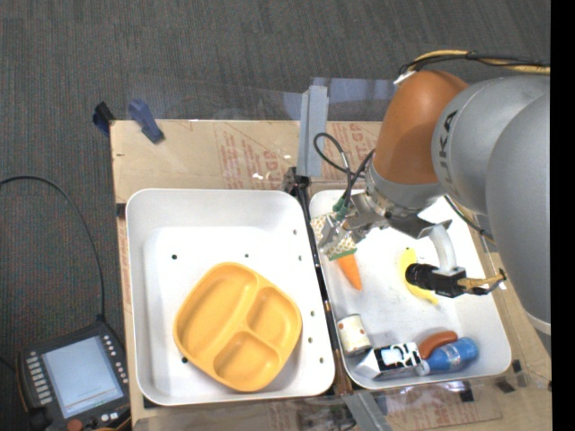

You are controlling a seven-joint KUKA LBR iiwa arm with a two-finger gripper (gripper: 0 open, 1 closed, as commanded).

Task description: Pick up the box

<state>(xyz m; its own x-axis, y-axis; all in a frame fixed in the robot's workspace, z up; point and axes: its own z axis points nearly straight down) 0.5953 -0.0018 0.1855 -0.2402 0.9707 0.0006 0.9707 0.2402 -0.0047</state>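
Observation:
The box [398, 357] is small, black and white, and lies near the front edge of the right bin [476, 241], beside a blue bottle [454, 355]. My gripper [340, 233] hangs over the left part of the right bin, close above the green top of an orange carrot [349, 270]. It is well back and to the left of the box, with no contact. The arm's bulk hides the far part of that bin.
A yellow divided plate [238, 326] lies in the left bin [153, 214]. In the right bin there are also a white roll [352, 333], a red sausage-shaped piece [437, 340] and a yellow thing [407, 260] partly hidden by the wrist.

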